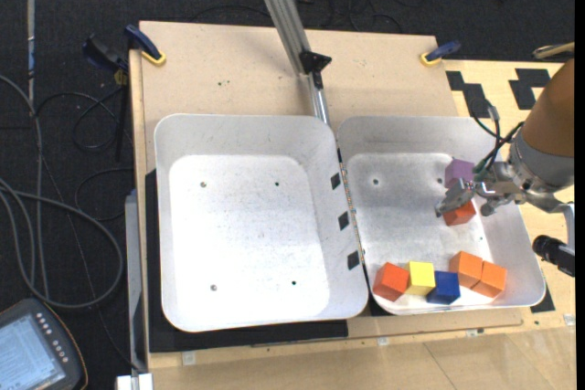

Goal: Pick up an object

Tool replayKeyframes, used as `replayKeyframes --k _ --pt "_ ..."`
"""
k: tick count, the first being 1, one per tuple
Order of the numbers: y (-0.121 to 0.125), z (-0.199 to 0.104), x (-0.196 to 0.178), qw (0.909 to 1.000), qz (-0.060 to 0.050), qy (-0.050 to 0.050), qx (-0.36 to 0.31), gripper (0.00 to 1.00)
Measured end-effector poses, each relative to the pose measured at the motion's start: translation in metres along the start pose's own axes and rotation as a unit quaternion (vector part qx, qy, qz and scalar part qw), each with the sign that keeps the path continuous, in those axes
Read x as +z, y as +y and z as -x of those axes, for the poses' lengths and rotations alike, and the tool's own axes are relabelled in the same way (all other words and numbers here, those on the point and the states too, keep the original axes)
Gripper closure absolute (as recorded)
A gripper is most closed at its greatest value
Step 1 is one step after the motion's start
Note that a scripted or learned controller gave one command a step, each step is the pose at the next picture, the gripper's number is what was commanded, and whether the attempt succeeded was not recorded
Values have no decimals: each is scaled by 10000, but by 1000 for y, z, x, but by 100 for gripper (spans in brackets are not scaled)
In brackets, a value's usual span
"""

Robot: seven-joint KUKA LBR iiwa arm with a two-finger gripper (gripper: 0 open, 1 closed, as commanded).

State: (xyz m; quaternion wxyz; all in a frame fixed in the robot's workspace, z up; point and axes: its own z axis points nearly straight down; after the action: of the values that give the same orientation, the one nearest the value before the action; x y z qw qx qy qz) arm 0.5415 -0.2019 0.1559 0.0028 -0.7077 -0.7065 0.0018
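While our two-finger gripper [457, 201] hangs over the small orange-red block [459, 214], grip state indeterminable, we log step: grasp attempt; next, lift.

No text, label, brand or number is showing clearly enough to be read. The nearest things to signs are black square-edged marks printed on a pale sheet [512, 87] lying at the right rear of the table [238, 73]; they are forming a blocky pattern, not letters. Small black tabs [344, 219] are sitting along the seam where the two white bins are meeting, and they are carrying no writing. A screen [27, 352] at the lower left corner is glowing pale, but whatever is on it is too small and blurred to make out.
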Motion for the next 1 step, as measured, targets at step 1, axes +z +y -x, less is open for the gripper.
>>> replayKeyframes --k 1 --pt "7 0 33 9999 136 -55 -7 0"
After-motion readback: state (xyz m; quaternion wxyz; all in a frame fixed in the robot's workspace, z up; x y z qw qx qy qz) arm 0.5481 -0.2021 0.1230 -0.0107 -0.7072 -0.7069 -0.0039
